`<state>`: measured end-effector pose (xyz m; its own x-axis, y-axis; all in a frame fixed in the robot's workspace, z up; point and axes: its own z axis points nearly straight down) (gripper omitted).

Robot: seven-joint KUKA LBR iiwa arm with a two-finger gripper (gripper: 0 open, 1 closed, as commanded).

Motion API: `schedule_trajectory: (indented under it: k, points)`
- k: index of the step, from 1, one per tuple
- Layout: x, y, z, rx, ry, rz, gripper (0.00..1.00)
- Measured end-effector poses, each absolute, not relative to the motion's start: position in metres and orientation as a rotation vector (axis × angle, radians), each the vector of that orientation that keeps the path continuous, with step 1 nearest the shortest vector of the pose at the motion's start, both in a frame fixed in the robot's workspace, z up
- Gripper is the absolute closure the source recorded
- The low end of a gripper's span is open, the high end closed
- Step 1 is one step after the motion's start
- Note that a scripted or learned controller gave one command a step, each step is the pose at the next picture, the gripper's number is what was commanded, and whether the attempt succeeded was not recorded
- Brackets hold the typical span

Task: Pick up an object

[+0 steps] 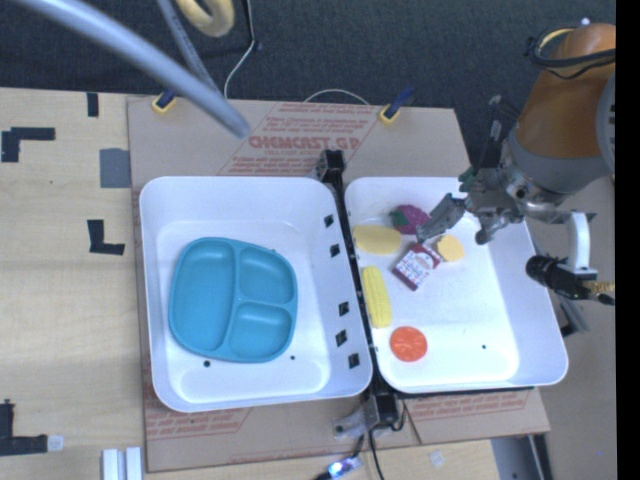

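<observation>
Nearest us, the orange disc [408, 343] and corn cob [376, 295] lie loose in the right bin [500, 358]. Farther in, the gripper [457, 223] hovers, jaws apart, over the red packet [417, 266]. Nothing lifted yet.

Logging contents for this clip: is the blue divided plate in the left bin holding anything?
Empty. The blue plate lies flat in the left bin, and all three compartments show bare blue.

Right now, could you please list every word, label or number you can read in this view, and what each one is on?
"CHEMCAST GP": red print on the brown sheet under the bins.
Small red packet in the right bin: printing too small and blurred to read.
</observation>
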<state>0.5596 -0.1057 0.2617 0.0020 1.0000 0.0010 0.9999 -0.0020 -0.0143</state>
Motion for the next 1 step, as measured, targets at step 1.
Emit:
schedule_trajectory:
  k: [1]
  points:
    - [0.5616,-0.1055,0.2686,-2.219,-2.222,0.002,0.0]
